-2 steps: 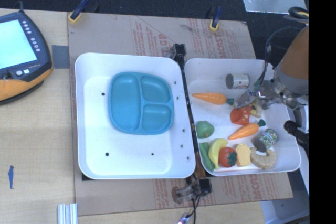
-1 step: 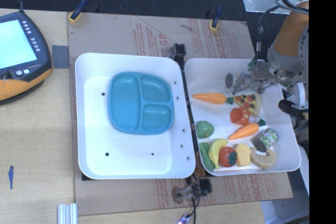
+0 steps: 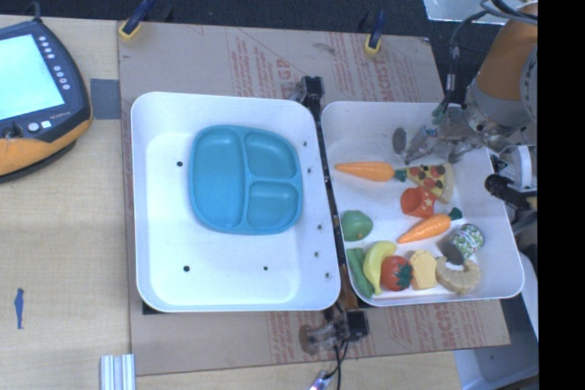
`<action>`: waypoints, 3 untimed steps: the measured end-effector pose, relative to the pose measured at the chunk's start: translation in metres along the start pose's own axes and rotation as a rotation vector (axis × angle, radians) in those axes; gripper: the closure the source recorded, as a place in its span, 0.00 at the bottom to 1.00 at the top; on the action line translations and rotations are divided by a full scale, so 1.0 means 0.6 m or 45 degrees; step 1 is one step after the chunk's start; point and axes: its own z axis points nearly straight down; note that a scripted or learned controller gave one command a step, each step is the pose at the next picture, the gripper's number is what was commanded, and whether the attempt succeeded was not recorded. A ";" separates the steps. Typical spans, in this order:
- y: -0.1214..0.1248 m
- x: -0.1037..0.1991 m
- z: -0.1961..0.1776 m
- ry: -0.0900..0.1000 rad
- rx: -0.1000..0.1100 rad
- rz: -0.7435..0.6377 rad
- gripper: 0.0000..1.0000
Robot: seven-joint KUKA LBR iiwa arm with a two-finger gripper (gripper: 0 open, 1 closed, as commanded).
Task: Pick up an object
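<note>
My gripper (image 3: 417, 142) hangs over the far part of the right bin (image 3: 366, 128), fingers spread and nothing between them. Just in front of it lie a pizza slice (image 3: 433, 181) and an orange carrot (image 3: 366, 171). Closer to the front are a red tomato (image 3: 416, 202), a second carrot (image 3: 425, 229), a green lime (image 3: 356, 224), a yellow banana (image 3: 377, 258), a strawberry (image 3: 395, 273), a cheese wedge (image 3: 422, 269), a bagel (image 3: 458, 276) and a grey-green item (image 3: 465, 241).
The left bin (image 3: 155, 224) holds a blue divided plate (image 3: 245, 178). An orange teach pendant (image 3: 37, 100) lies at the bench's left edge. Clamps (image 3: 135, 18) hold the cardboard sheet at the back. The arm (image 3: 503, 68) comes in from the right.
</note>
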 end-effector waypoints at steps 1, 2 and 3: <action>-0.022 0.001 -0.004 -0.006 -0.022 0.002 0.00; 0.002 0.030 -0.005 -0.004 -0.022 0.002 0.00; 0.017 0.001 -0.006 -0.006 -0.026 0.003 0.00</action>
